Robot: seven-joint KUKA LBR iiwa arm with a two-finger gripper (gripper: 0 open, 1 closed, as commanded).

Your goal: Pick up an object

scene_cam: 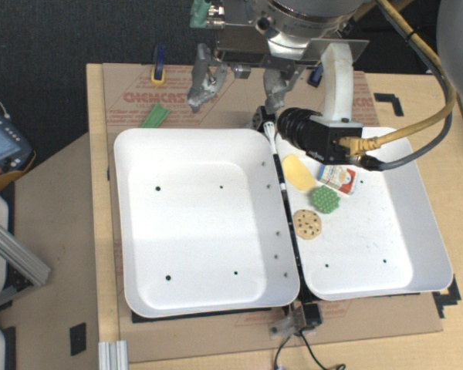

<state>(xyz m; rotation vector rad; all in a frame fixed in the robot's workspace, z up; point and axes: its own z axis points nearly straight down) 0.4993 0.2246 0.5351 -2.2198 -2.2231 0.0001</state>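
My gripper (pixel 234 99) hangs above the far edge of the bins, over the cardboard behind the left bin (pixel 139 160). Its two grey fingers (pixel 201 87) stand wide apart and open, with nothing between them. Near the left wall of the right bin (pixel 401 230) lie a yellow oblong piece (pixel 299 172), a small white and red carton (pixel 339 179), a green round piece (pixel 325 200) and a tan cookie with dark chips (pixel 307 223). All of these lie in front of and to the right of the gripper, apart from it.
A black cylinder (pixel 309 133) mounted on the wrist, with a yellow cable (pixel 417 126), hangs over the right bin's far corner. A green strip (pixel 154 116) and a blue and yellow clip (pixel 159 68) lie on the cardboard behind the left bin.
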